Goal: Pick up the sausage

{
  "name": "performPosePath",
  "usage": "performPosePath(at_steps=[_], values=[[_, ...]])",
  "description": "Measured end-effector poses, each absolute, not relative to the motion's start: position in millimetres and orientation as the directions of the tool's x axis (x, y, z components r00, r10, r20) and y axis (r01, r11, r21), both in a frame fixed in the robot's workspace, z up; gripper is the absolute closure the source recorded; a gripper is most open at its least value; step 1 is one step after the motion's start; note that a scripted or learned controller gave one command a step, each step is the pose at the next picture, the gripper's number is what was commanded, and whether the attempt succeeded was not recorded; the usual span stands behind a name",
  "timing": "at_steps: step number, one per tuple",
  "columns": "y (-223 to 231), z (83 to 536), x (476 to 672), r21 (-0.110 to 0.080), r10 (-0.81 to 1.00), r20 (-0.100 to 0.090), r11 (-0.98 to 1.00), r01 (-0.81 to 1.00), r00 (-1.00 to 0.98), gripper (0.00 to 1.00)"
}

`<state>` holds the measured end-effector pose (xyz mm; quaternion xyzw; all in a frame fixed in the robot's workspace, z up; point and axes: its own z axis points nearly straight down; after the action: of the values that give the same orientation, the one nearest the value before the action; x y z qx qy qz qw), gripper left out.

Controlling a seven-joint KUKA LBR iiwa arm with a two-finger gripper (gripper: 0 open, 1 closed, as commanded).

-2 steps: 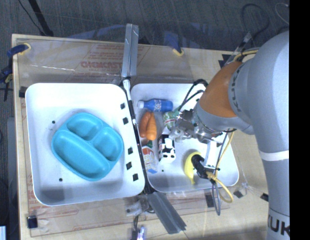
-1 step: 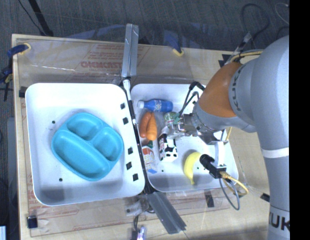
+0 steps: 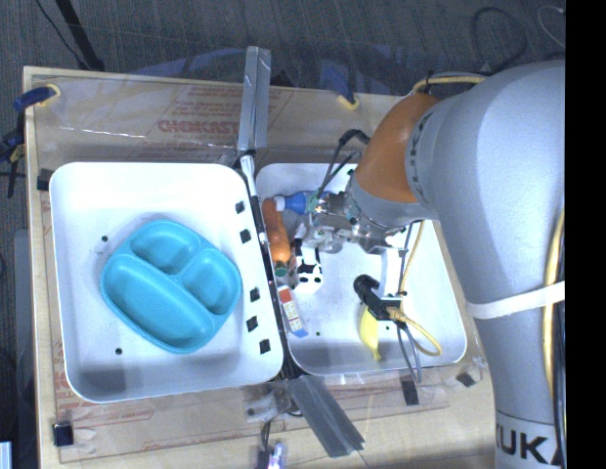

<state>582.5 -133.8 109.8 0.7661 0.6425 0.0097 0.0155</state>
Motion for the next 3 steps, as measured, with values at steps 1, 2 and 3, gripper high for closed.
performPosePath(at_steps=[1,2,3], values=[[-103.9,130.9,627.6,0.003,0.941,0.000,-0.337,0.941,0.337,1.00],[-126.8,108.7,604.9,-0.003,0.993,0.001,-0.118,0.993,0.118,1.00],[-105.8,153.4,619.5,0.000,0.992,0.000,0.127,0.992,-0.127,1.00]])
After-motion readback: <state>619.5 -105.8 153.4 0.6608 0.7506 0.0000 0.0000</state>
